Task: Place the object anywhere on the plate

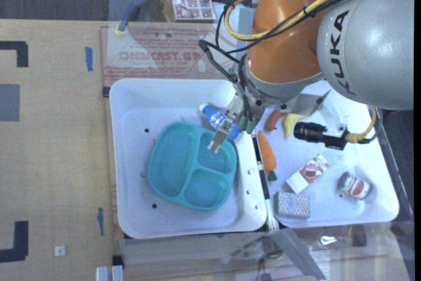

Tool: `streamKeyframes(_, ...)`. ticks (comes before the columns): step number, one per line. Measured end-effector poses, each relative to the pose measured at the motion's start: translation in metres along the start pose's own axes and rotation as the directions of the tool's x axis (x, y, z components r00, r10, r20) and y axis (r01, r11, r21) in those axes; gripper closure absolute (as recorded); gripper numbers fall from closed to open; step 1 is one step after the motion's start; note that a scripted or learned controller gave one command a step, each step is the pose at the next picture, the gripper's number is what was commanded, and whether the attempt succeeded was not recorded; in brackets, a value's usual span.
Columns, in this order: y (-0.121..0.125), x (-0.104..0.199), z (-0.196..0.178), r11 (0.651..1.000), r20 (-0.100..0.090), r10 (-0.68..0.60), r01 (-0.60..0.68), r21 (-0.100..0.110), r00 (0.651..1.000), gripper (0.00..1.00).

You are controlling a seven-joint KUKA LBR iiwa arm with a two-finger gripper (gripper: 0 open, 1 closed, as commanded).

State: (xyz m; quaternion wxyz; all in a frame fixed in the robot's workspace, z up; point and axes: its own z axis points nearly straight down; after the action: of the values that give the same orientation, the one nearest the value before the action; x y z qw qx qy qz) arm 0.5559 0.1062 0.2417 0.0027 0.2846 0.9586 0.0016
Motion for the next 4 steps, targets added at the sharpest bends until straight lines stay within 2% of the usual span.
streamKeyframes(1,0.000,-0.002,-0.011,1.000,0.004,0.003,-0.003,-0.005,1.000,1.00)
streamKeyframes(2,0.000,-0.002,-0.011,1.000,0.004,0.003,-0.003,-0.005,1.000,0.00)
streamKeyframes(3,0.000,-0.004,-0.022,1.000,0.009,0.006,-0.005,-0.009,1.000,1.00)
streamKeyframes(4,0.000,-0.004,-0.022,1.000,0.009,0.006,-0.006,-0.009,1.000,0.00)
